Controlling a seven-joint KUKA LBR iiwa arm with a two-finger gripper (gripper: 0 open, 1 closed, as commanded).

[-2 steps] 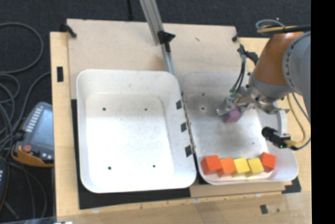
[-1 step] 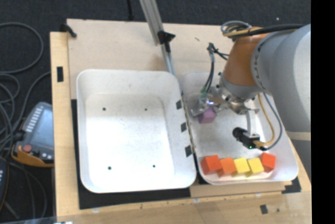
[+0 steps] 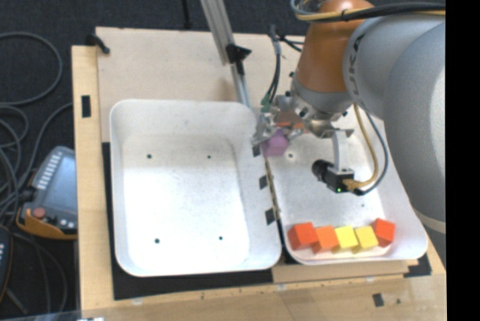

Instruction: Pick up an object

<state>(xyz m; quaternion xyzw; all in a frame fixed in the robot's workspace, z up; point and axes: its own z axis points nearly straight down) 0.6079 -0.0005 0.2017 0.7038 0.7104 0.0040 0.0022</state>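
Observation:
My gripper (image 3: 274, 138) hangs over the left edge of the right bin (image 3: 300, 184), close to the divide between the two bins. A small purple block (image 3: 276, 142) sits between its fingers, lifted off the bin floor. Along the right bin's front wall lies a row of blocks: an orange one (image 3: 302, 235), another orange (image 3: 325, 238), two yellow ones (image 3: 347, 237) and an orange-red one (image 3: 384, 230) at the right end.
The left bin (image 3: 184, 184) lies beside the right one. A slanted aluminium rail (image 3: 214, 8) rises at the back, just behind the gripper. Cables and a teach pendant (image 3: 52, 192) lie off the bench to the left.

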